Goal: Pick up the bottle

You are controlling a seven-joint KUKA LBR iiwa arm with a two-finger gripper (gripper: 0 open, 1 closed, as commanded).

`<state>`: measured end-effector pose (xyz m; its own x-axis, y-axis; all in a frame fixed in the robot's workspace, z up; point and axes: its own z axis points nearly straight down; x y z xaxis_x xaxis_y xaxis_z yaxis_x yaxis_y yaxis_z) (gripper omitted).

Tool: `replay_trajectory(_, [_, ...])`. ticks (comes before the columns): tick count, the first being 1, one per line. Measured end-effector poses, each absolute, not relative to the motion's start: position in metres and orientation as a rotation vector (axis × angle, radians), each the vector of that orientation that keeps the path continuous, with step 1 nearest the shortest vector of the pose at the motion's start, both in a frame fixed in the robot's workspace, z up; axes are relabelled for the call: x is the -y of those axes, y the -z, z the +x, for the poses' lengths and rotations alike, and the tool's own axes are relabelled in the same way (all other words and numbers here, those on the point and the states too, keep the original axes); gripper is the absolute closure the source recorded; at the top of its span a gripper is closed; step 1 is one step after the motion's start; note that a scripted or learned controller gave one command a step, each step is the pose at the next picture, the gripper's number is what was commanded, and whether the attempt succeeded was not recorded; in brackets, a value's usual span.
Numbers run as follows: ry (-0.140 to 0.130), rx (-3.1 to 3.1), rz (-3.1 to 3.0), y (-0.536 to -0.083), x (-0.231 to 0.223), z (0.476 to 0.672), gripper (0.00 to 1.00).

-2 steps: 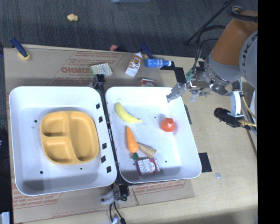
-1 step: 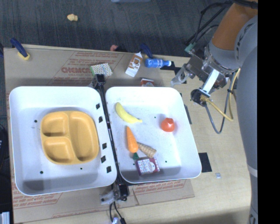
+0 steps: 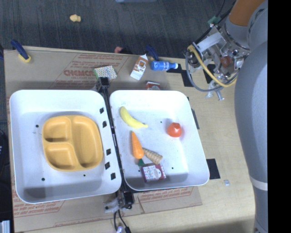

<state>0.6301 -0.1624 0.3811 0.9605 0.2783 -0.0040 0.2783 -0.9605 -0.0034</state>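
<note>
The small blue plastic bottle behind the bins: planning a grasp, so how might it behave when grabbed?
The small blue plastic bottle lies on its side on the bench, so a nudge would probably roll it. It looks small and light. Smooth plastic may slip.

Banana [image 3: 131, 118], carrot [image 3: 137, 144], tomato [image 3: 174, 129] share right bin [image 3: 193, 136]; yellow tray [image 3: 72, 142] left.

Arm [image 3: 254, 113]: smooth grey casing, broad and rounded, running from 1 o'clock down to 5 o'clock. Orange band [image 3: 245, 11] at 1 o'clock, above the wrist. Thin pale ring line low on the casing near 5 o'clock. Wrist end [image 3: 218, 50]: exposed metal and white parts, reddish-brown piece, yellow and grey cables [image 3: 200, 68] looping beneath it.
</note>
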Motion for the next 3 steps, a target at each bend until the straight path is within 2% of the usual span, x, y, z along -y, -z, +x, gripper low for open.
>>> replay_trajectory(1, [-0.004, 0.325, -3.123, -0.467, 0.111, 0.643, 0.0])
replay_trajectory(2, [-0.004, 0.323, -3.124, -0.532, 0.085, 0.632, 0.0])
replay_trajectory(3, [-0.009, 0.339, -3.122, -0.504, 0.089, 0.651, 0.0])
